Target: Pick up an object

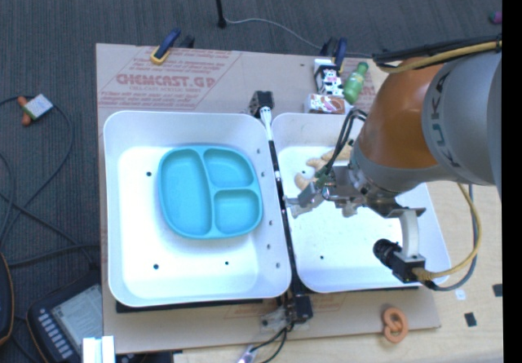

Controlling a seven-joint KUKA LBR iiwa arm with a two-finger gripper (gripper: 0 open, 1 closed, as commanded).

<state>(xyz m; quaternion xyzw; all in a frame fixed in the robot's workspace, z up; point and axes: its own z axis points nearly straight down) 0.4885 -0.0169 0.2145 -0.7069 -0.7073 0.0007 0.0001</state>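
Overhead, the grey arm (440, 125) with its orange band reaches in from the right and covers much of the right bin (326, 259). Its pincer (314, 194) hangs low over that bin's left half, close to the divider where the two bins meet; whether it stands apart or together cannot be told at this angle, and nothing is seen clamped in it. Just above the pincer, toward the bin's far wall, lies a pale tan object (314, 170), partly hidden by the wrist, apart from the divider and the far rim. The near part of the right bin's floor is bare white, with open room between the pincer and the near rim.

The left bin (130, 272) holds a blue sectioned tray (210, 192), sitting near its middle with a margin of white floor on every side. Both bins rest on a tabletop of brown board (163, 80), with an orange ring (395, 324) near its front edge.
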